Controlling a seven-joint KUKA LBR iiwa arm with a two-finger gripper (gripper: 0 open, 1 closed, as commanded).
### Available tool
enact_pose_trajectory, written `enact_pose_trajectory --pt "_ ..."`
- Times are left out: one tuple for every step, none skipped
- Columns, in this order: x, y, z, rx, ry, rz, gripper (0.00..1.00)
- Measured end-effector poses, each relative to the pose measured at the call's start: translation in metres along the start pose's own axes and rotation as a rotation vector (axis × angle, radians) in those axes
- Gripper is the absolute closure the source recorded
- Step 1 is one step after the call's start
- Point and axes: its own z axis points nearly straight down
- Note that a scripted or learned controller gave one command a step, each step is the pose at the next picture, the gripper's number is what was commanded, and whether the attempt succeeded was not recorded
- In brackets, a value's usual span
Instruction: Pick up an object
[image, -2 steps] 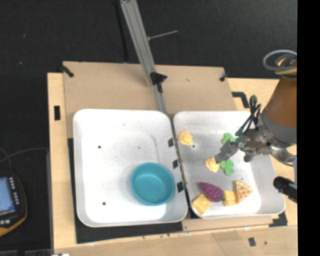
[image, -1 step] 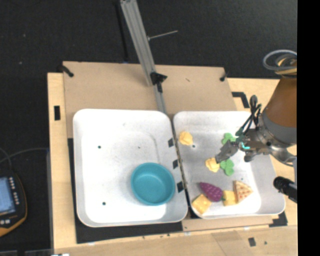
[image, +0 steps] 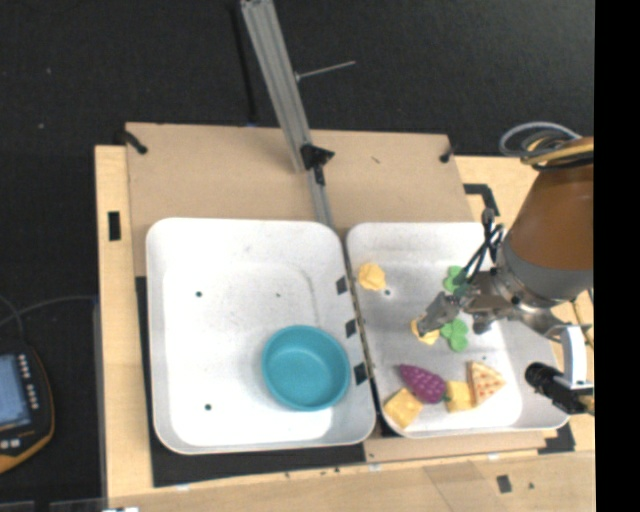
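Dark floor surrounds a pale wooden surface (image: 115, 300) that carries two shallow white bins side by side, with a metal rail (image: 285, 90) slanting down from twelve o'clock to the seam between them. Nearly everything worth picking lies in the right bin (image: 400, 250): a small yellow lump (image: 372, 277) at ten o'clock of that bin, a green piece (image: 457, 335) near its middle, and along the six o'clock rim a yellow block (image: 403, 408), a purple bumpy piece like a bunch of grapes (image: 424, 383) and an orange wedge like a pizza slice (image: 485, 381), the purple one just beside the block. The left bin (image: 200, 260) holds a round teal bowl (image: 305, 366) at its five o'clock corner. The arm (image: 555, 225) enters from three o'clock, and the jaws (image: 440, 320) sit low over the bin's middle, right by the green piece and a small yellow bit (image: 428, 337); whether they are wide, narrow or gripping anything I cannot tell from this angle. These look like smooth, hard plastic toy foods, light and likely to skid on the slick bin floor. I judge the green piece the natural target: the grasp would go best with the jaws centred across its narrower width, pressed close to the floor before closing, so neither side nudges it away. The neighbouring yellow bit is close enough to be caught or knocked, so a straight descent and a slow lift seem wise
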Motion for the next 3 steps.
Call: enact_pose_trajectory --pt "-0.005 -0.003 0.044 0.001 0.0 0.001 0.0" --pt "-0.01 -0.011 0.099 0.001 0.002 0.0 0.0" --pt "-0.011 -0.009 0.087 -0.008 0.002 0.004 1.0"
